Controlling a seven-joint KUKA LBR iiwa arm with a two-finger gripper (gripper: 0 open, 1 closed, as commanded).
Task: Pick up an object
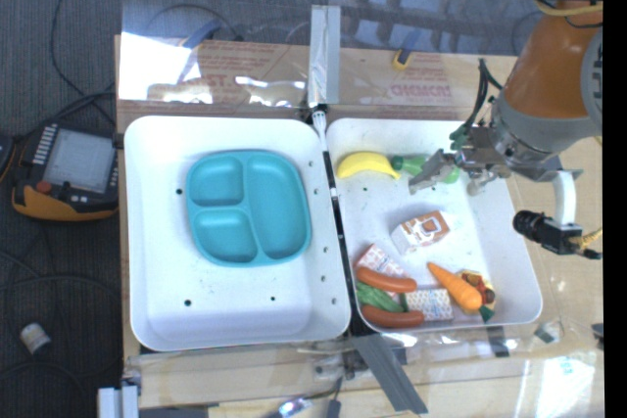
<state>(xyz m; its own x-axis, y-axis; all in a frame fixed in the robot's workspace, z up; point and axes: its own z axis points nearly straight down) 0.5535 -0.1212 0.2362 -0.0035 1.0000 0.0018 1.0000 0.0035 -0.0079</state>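
Note:
My gripper [449, 179] hangs over the back of the right bin [509, 240], its two grey fingers spread open. A green vegetable [405, 162] lies just under and left of the fingers; nothing is visibly held. A yellow banana [366, 165] rests left of that. Nearer the front lie a small white and brown carton [422, 230], an orange carrot [452, 285], two red sausages [385, 280] and a striped packet [376, 258].
The left bin [147, 250] holds a teal divided plate [245, 208]. The wall between the bins runs down the middle. A black fitting [534, 226] juts from the arm over the right bin's right rim. Cardboard and clear plastic line the back.

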